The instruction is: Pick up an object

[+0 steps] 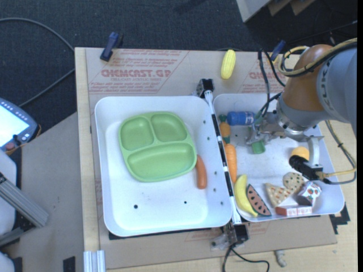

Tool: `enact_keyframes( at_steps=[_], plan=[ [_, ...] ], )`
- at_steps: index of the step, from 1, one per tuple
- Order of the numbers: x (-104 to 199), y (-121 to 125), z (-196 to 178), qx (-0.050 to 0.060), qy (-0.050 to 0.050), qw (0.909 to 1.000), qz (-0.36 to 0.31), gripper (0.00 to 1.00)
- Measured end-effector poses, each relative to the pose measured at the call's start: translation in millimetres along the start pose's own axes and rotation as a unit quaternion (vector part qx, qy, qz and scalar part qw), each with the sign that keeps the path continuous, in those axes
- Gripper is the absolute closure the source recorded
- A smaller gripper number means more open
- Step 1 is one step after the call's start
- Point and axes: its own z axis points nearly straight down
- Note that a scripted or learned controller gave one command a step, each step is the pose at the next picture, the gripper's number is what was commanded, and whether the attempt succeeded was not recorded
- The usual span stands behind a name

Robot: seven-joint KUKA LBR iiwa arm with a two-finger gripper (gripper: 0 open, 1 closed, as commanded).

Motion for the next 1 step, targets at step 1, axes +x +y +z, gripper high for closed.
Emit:
enact_keyframes(
  at_steps=[1],
  plan=[
    [105.7, -3.3, -90.6, -0.001, 0.0, 1.0, -0.001, 1.0]
  ],
)
